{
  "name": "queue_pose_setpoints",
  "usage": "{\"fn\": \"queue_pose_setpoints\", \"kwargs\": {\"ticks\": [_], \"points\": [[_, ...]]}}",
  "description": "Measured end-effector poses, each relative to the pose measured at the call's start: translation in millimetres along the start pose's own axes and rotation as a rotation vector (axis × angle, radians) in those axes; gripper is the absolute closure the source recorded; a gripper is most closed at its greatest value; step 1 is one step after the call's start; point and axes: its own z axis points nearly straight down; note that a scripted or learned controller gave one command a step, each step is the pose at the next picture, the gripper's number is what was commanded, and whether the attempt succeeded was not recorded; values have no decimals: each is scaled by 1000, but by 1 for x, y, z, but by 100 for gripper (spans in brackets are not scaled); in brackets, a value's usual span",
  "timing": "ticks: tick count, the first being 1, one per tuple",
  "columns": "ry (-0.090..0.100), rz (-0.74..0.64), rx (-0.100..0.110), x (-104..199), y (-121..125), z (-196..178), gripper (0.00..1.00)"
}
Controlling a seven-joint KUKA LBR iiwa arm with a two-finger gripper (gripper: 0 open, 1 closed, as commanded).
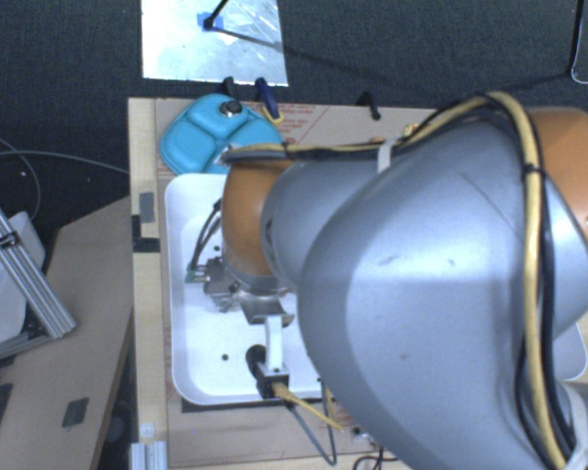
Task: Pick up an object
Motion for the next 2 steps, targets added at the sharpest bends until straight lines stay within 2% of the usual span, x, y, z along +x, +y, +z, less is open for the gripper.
{"fn": "queue_pose_setpoints", "kwargs": {"ticks": [1, 2], "points": [[-4, 10, -2, -70, 82, 9, 100], [-2, 6, -4, -110, 148, 8, 100]]}}
